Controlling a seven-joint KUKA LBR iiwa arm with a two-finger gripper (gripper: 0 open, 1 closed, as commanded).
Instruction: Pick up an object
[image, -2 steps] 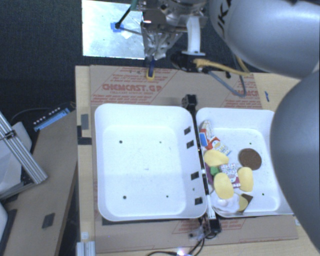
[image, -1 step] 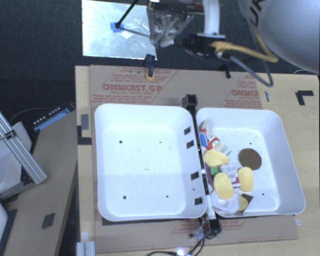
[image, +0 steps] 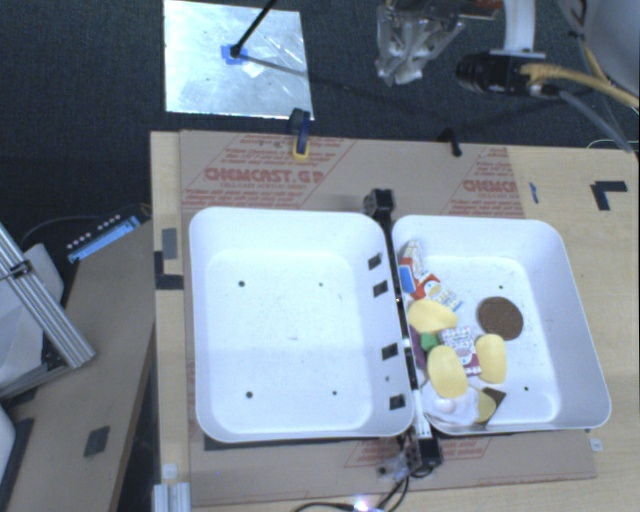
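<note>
Yellow soft plastic pieces (image: 447, 372) crowd the right white bin (image: 560, 262) against its left wall, beside a brown round disc (image: 499, 317), so bring your end effector (image: 404, 62), its spread impossible to tell, down on the isolated disc.

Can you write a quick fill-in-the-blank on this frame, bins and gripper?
1. The yellow objects and the brown disc all lie in the ____ bin.
2. The pile sits against that bin's ____ wall.
3. The gripper hangs beyond the bins' ____ edge, above dark floor.
4. The brown disc's shape is ____.

Missing words: right; left; far; round
</note>
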